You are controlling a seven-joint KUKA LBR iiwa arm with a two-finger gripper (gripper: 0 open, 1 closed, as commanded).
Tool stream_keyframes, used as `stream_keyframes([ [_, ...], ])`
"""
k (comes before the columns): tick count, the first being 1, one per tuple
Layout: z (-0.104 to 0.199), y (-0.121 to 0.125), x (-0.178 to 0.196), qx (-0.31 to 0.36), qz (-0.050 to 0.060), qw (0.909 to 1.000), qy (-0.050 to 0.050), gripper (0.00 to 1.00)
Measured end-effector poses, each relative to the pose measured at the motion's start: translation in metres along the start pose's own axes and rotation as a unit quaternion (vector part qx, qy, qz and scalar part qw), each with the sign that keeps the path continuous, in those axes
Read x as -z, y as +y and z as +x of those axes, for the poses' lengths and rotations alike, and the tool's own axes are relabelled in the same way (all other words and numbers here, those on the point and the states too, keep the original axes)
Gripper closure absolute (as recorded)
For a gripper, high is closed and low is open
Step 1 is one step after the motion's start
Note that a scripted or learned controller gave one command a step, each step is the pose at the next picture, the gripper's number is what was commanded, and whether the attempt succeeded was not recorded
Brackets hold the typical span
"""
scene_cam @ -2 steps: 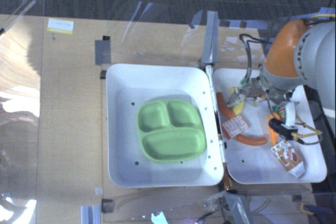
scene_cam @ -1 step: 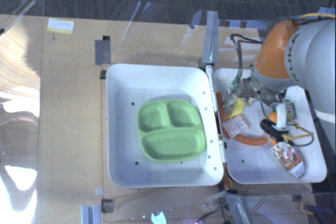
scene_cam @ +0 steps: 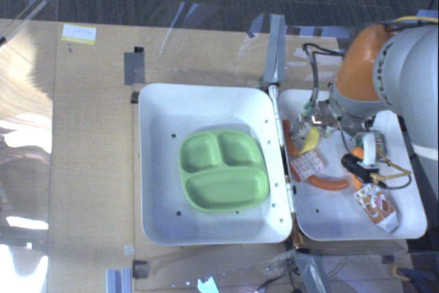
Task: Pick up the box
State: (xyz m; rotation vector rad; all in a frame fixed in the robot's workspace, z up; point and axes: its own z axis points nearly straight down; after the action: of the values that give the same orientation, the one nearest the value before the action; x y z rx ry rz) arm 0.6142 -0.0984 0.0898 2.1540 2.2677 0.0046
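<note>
1. I see the box (scene_cam: 308, 164) lying flat in the right bin (scene_cam: 411, 216), beside a sausage (scene_cam: 329, 182).
2. It looks light, thin cardboard; I judge its short edges best to take.
3. The pincer (scene_cam: 321, 119) hovers near; I cannot tell its opening.

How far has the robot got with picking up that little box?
Nothing looks done yet: the box lies flat in the right bin, between a banana and a sausage. In hand: the arm is over that bin, its gripper low near the banana. Left to do: grasp the box and lift it.
</note>
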Motion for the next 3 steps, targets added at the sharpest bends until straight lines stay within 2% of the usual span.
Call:
stream_keyframes([
  [1, -0.0019, -0.0363, -0.0001, -0.001, 0.000, 1.0000, 0.001, 0.00],
  [3, 0.0056, -0.0347, 0.0016, -0.003, -0.001, 1.0000, -0.002, 0.00],
])
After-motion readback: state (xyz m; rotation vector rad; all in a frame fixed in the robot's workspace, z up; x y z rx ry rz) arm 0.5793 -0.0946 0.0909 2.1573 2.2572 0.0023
